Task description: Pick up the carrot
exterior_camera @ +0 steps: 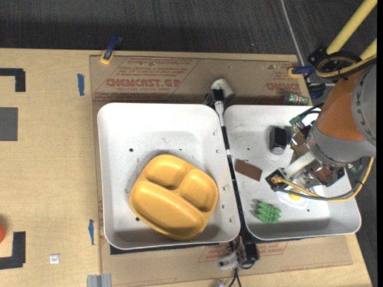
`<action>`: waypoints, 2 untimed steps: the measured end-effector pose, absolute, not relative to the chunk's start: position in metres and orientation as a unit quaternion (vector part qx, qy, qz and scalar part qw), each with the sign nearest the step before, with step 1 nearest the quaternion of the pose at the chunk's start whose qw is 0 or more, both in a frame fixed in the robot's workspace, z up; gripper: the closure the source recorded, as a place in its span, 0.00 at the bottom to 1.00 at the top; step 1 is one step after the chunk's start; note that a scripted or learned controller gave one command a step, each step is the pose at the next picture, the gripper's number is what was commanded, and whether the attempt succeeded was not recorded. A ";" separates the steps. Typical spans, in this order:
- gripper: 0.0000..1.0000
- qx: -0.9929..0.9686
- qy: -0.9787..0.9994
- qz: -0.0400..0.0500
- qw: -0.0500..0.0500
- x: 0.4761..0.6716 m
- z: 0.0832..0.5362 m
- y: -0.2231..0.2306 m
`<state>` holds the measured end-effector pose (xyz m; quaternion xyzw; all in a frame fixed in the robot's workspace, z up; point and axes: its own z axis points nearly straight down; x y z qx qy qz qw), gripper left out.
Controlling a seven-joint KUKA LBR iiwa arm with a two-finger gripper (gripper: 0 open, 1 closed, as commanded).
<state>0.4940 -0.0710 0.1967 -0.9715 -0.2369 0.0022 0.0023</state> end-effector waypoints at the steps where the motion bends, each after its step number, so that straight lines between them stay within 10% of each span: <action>1: 1.00 -0.994 -0.106 0.001 0.000 0.515 0.210 -0.085; 2: 1.00 -0.988 -0.158 -0.004 -0.001 0.522 0.090 -0.131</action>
